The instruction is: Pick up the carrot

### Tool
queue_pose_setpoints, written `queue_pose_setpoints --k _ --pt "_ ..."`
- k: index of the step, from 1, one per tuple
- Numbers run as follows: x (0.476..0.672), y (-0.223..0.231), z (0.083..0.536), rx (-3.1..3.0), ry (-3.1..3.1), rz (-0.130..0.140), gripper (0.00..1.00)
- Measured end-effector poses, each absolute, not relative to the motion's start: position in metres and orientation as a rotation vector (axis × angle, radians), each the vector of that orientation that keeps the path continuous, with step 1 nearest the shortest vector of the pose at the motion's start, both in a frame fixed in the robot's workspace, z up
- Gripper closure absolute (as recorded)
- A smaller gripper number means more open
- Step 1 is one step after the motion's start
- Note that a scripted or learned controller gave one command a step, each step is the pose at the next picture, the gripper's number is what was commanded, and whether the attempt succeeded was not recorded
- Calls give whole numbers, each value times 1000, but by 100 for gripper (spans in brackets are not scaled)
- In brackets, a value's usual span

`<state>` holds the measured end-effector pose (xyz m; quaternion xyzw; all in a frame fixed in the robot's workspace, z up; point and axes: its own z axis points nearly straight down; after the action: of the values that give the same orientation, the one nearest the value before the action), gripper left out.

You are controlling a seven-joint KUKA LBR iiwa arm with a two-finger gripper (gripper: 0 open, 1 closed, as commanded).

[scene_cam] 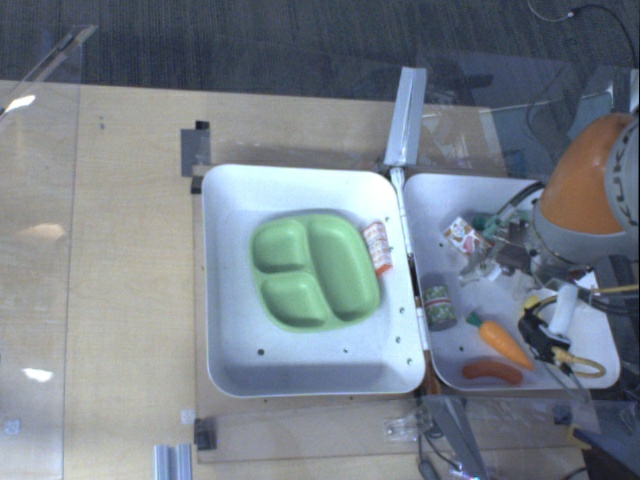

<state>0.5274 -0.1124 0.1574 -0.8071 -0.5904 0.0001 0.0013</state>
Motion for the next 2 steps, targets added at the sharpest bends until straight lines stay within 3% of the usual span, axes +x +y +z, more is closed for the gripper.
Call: queue_pose_setpoints --k 1,2 --pt "507 -156 91 -2180 -2277 -15 0" --pt "511 -156 102 -2185 -2287 -22 100"
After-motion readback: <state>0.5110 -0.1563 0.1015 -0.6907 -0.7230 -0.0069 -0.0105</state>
